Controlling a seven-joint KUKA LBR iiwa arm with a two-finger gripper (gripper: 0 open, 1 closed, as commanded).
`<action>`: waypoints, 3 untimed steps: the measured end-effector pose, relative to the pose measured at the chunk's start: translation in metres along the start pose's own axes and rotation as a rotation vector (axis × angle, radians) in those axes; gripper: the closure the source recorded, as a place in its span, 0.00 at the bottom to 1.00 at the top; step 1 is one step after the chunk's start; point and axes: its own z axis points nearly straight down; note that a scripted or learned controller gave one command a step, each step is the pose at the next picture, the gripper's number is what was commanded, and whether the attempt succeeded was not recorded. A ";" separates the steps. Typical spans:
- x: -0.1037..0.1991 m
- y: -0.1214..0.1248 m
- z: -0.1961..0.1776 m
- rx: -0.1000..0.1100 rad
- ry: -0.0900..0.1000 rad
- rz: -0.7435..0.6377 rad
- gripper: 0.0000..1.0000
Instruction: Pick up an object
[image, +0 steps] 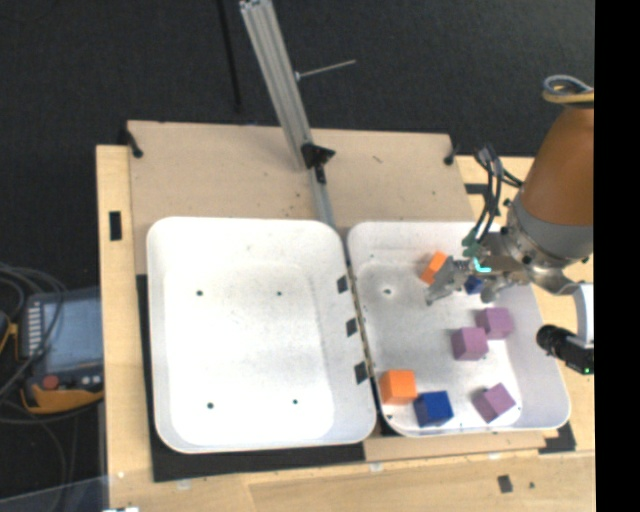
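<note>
My gripper (452, 278) hangs low over the upper middle of the right bin (385, 260), reaching in from the right. A small orange block (433, 266) lies tilted just to its left, touching it or very close to it. A bit of a blue block (473, 285) peeks out from under the wrist. Further down in the same bin lie two purple blocks (469, 343) (495, 322) side by side. A third purple block (493, 401), a blue cube (433, 408) and an orange cube (400, 385) sit along the front rim.
The left bin (250, 330) lies beside the right one, with a narrow divider (352, 310) between them. A slanted metal post (285, 90) rises from behind the bins. A control pendant (60, 340) with cables rests off the bench on the left.
</note>
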 end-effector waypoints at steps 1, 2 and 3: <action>-0.001 0.001 -0.002 -0.005 -0.001 0.003 0.00; -0.003 -0.009 0.052 0.000 -0.002 0.003 0.00; -0.007 -0.019 0.103 0.001 -0.001 0.003 0.00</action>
